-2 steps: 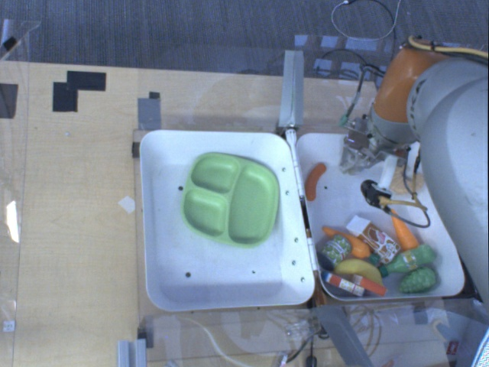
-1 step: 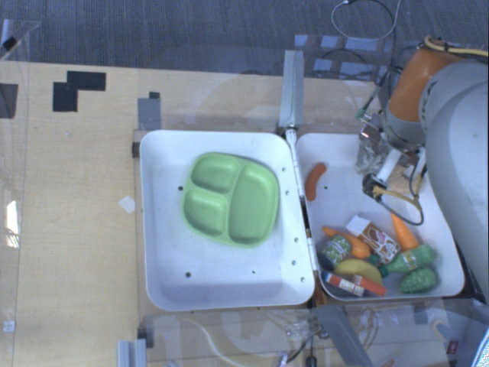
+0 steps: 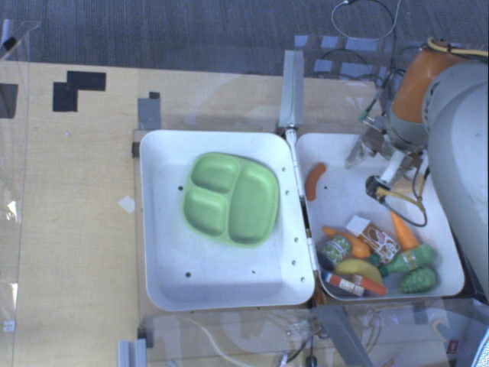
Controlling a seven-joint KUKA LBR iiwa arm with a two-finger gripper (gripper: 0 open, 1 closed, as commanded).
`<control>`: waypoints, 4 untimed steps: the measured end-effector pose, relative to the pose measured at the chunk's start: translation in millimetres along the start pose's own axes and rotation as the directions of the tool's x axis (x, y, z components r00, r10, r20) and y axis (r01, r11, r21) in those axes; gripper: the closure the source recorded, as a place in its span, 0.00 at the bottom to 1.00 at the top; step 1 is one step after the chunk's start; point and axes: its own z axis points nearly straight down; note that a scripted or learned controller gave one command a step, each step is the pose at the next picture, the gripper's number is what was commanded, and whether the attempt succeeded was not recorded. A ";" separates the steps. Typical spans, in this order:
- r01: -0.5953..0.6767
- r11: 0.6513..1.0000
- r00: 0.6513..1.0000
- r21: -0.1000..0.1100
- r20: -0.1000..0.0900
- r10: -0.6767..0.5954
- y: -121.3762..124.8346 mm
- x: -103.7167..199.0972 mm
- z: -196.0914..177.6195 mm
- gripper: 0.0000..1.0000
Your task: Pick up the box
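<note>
Crowding box (image 3: pixel 380 241), clustered toys (image 3: pixel 374 266).

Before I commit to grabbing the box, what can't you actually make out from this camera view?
- Pincer: small and seen from above; whether it is open or shut cannot be told.
- Box: partly overlapped by neighbouring toy food; its label is too small to read.
- Flat red and white item: sits at the right bin's front wall, under the banana; unidentifiable.
- Arm: cut off by the right edge.

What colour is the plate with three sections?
Light green; the plate shows clearly in the camera view.
</note>
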 end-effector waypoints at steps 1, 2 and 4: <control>0.312 0.950 0.950 -0.015 -0.006 -0.312 -18.2 29.7 -122.5 0.00; 0.412 0.911 0.911 -0.016 -0.006 -0.412 -41.4 48.3 -0.1 0.00; 0.211 0.977 0.977 -0.015 -0.007 -0.211 21.0 -28.6 -103.2 0.00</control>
